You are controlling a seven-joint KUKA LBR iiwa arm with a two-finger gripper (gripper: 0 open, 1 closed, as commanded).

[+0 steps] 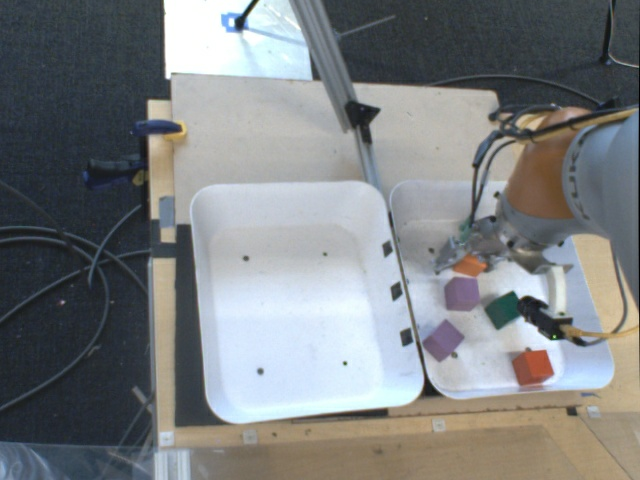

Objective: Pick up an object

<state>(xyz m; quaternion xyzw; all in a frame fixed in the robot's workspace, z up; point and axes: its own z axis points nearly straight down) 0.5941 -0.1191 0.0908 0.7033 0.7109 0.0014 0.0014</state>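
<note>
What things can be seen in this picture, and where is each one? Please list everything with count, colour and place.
bins: 2, white, side by side on the bench; left bin, right bin
purple blocks: 2, purple, in the right bin; one near its middle, one nearer its front left
green block: 1, dark green, in the right bin, right of the purple ones
orange block: 1, orange, in the right bin, at the gripper
red-orange block: 1, front right of the right bin
clamps: 2, blue, at the bench's left edge
metal pole: 1, grey, slanting over the bench's back
cables: several, black, on the floor at left
arm: 1, grey and orange, over the right bin
gripper: 1, above the orange block
</note>
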